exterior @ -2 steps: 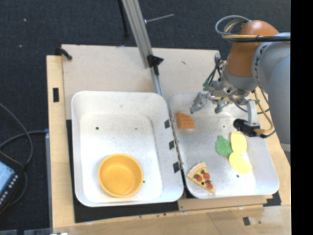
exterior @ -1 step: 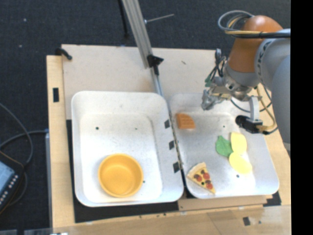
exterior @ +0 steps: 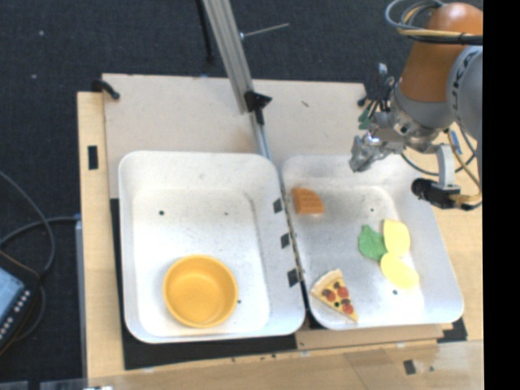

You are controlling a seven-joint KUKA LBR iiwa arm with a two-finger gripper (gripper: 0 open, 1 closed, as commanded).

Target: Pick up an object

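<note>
Hovering over the right bin point(exterior: 445, 299) back rim, the pincer point(exterior: 362, 154); cannot tell its opening or any load. Yellow bowl point(exterior: 200, 290) far below-left in the left bin point(exterior: 146, 177). Below the pincer: yellow pieces point(exterior: 396, 253), pizza slice point(exterior: 335, 293), bread piece point(exterior: 308, 201), green leaf point(exterior: 371, 241).

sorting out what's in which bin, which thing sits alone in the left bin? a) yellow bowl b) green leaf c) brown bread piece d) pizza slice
a: the yellow bowl lies by itself in the left bin, while the pizza slice, the green leaf and the brown bread piece all lie in the right bin.
</note>
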